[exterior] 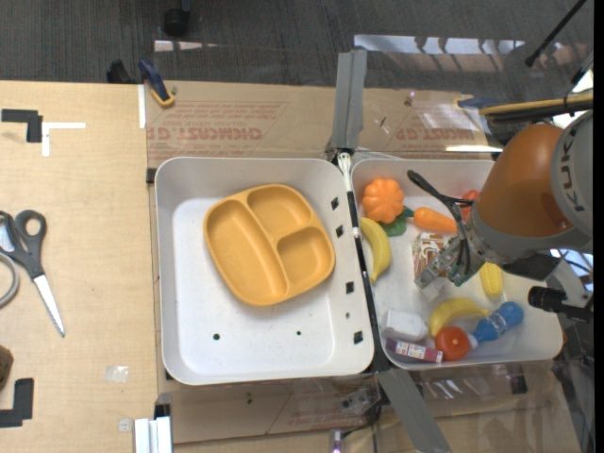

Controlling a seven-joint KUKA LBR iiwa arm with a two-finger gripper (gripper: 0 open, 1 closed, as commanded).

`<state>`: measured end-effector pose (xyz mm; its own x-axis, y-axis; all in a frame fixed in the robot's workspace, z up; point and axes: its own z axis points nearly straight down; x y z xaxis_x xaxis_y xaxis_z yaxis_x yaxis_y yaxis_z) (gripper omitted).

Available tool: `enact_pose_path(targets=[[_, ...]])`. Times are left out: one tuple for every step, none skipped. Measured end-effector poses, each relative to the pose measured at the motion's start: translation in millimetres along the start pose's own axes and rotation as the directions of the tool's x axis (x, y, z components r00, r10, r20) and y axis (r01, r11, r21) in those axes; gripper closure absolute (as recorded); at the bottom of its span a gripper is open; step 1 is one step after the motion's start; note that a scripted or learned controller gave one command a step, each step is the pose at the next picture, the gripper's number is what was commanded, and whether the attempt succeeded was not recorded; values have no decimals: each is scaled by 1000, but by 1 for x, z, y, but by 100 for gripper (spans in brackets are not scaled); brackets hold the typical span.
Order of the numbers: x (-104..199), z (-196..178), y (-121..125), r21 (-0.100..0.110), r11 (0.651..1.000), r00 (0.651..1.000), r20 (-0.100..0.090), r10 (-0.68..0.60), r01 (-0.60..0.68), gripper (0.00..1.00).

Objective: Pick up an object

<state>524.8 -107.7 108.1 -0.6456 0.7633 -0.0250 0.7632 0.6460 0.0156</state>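
Objects for picking crowd the right bin [392, 173], and the gripper [444, 267] hangs low over its middle, right above a clear-wrapped packet [430, 250] with brown and white print. Whether the claw is spread or pinched I cannot tell; the wrist and its orange band [524, 182] hide too much, and nothing can be seen held between the fingers.

That packet looks light, crinkly and slippery, so a pinch across its narrow width would probably serve best. Just beside the claw to the right lies a small yellow piece [491, 279], and below it a curved yellow banana [457, 311], smooth, toy-like and likely stiff; its slim middle is the fair hold. Near the front wall sit a red ball [452, 343], a blue bottle [496, 324], a white block [406, 323] and a tube with a purplish label [411, 350], whose print is too small to read.

Further back are a second banana [377, 246], an orange pumpkin [383, 198] and a carrot [435, 220].

The left bin [179, 281] bears a yellow divided plate [269, 243]. Behind the bins, cardboard [226, 121] carries red lettering, upside down and not safely legible. Scissors [33, 262] lie well apart on the bench.
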Motion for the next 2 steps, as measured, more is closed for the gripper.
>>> enact_pose_path(targets=[[-55, 2, 44, 3, 990, 990, -13, 141, -141, 100], [-20, -82, 100, 22, 961, 961, -18, 277, -277, 100]])
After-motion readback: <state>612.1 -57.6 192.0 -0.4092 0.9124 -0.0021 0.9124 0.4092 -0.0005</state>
